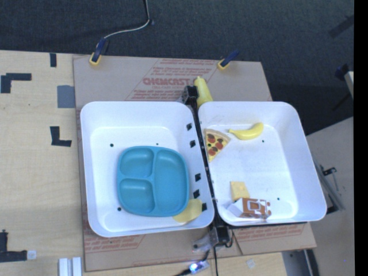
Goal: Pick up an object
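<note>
Nearest the lens, at the right bin's (299,154) front edge, sit a patterned brown-and-white piece (254,207) and a tan block (239,189) just behind it. Of the gripper I cannot tell anything. Farther back lie a pizza slice (215,142) and a banana (247,132), probably light, stiff plastic; the banana's middle suits a grasp. In the left bin (98,131) rests a blue divided plate (153,180), broad and awkward.

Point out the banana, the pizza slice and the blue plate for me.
banana (247,132), camera view, middle of its curve
pizza slice (215,142), camera view, its topped face
blue plate (153,180), camera view, the ridge between its compartments
</note>
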{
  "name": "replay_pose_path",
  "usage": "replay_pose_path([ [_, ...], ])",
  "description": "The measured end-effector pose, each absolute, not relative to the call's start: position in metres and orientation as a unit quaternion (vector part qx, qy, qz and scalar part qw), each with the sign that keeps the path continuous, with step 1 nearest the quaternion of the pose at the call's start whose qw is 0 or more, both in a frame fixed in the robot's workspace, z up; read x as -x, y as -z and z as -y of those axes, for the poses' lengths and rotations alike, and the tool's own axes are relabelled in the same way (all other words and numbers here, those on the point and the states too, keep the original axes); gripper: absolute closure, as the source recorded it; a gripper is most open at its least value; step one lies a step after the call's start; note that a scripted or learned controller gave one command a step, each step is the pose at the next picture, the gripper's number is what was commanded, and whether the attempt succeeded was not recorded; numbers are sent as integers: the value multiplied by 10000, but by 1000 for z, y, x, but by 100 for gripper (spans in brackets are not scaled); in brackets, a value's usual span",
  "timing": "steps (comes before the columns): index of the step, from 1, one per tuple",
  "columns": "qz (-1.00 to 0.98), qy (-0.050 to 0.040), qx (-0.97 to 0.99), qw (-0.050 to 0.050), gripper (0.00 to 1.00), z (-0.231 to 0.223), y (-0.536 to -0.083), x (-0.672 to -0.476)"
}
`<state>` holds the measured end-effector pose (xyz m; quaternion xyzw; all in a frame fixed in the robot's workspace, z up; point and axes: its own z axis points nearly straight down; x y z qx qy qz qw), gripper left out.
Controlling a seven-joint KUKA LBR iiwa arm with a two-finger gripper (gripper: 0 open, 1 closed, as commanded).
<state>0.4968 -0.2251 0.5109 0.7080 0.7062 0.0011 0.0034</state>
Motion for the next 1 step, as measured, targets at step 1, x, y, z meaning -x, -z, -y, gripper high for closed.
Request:
replay_pose_path([
  [1,-7074,31,-7068,-67,100,193,-381,-482],
])
